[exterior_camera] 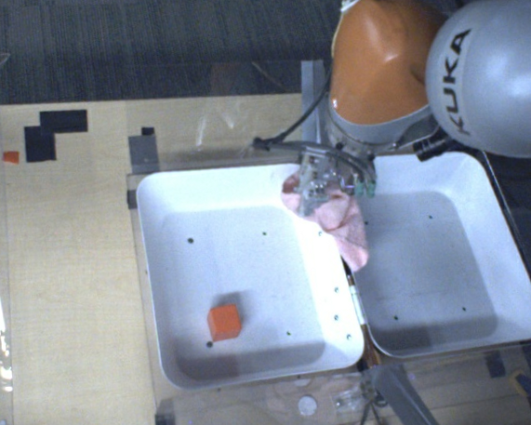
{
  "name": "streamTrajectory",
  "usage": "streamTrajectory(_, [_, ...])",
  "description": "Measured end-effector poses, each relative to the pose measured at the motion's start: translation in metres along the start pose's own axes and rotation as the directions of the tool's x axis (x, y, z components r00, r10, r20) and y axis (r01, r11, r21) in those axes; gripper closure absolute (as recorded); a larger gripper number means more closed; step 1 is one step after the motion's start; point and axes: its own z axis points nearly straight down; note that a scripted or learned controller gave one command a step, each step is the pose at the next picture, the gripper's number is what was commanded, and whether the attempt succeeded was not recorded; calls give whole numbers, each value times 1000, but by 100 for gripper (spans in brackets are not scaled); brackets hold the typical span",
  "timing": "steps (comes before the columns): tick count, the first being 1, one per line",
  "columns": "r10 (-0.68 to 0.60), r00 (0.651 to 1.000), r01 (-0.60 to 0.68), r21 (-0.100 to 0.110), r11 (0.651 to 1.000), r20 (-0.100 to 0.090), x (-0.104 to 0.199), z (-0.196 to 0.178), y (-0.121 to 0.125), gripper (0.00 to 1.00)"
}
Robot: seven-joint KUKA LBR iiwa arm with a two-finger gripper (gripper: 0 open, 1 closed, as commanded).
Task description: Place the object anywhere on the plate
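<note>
Pink cloth (339,220) is hanging from our gripper (330,184), which is hovering over the inner edge of the left bin (172,263); the fingers are clamped on the cloth's upper end, and its lower part is draping down across the rims where the left bin is meeting the right bin (492,232). We are also seeing a small orange block (225,322) lying on the left bin's floor, well apart from the cloth.

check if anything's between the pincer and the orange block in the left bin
Only the pink cloth, which hangs right under the pincer over the rim where the bins meet. Nothing visible lies between it and the orange block.
</note>
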Motion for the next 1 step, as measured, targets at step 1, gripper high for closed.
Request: streamTrajectory(1, [-79,997,79,-1,997,-1,14,-3,52,100])
